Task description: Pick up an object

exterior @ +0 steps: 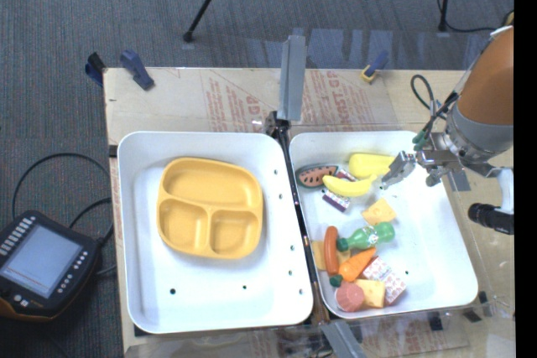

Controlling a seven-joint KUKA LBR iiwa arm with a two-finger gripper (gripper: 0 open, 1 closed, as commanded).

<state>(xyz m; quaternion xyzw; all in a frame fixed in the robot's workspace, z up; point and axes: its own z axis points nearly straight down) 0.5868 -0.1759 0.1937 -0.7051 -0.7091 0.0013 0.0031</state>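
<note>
The right bin (445, 230) holds several toy foods: a yellow banana (346, 185), a rounded yellow piece (371, 164), a watermelon slice (316, 174), a cheese wedge (379, 211), a green bottle (367, 237), a carrot (357, 264) and a red sausage (331, 249). My gripper (398, 171) hangs over the bin's upper middle, just right of the rounded yellow piece and above the cheese wedge. Nothing shows held in it. The left bin (143, 264) carries a yellow compartment plate (210, 207).
A pink-and-white box (388, 277), a red round piece (350, 296) and a yellow chunk (372, 292) crowd the right bin's front. A grey post (292, 80) stands behind the bins. A teach pendant (38, 260) lies on the floor at left.
</note>
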